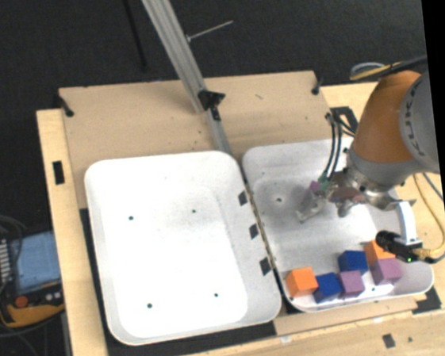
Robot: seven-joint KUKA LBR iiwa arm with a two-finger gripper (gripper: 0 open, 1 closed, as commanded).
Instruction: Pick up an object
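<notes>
From the overhead camera, the arm [388, 126] enters at the right of the frame and its gripper [311, 201] hangs over the bare middle of the right bin [285, 166]. How its grip stands I cannot tell; the tip is small and blurred, and nothing can be made out held in it.

The objects to be picked lie in a cluster along the lower edge of that bin, at the lower right of the frame: an orange block [302, 281], a blue block [327, 286] just beside it, a purple block [352, 282], a second blue block [352, 261] above it, and another purple block [387, 268] with a further orange piece [372, 249] partly behind the arm's fittings. All sit well below the gripper.

I judge this to be the approach step, with no object yet secured. The next move calls for travel toward the lower edge of the bin, then a descent onto a single block; the orange one at the cluster's left end looks the most open to reach.

The left bin [174, 242] shows a few dark specks. No brand, label or readable writing appears anywhere.
</notes>
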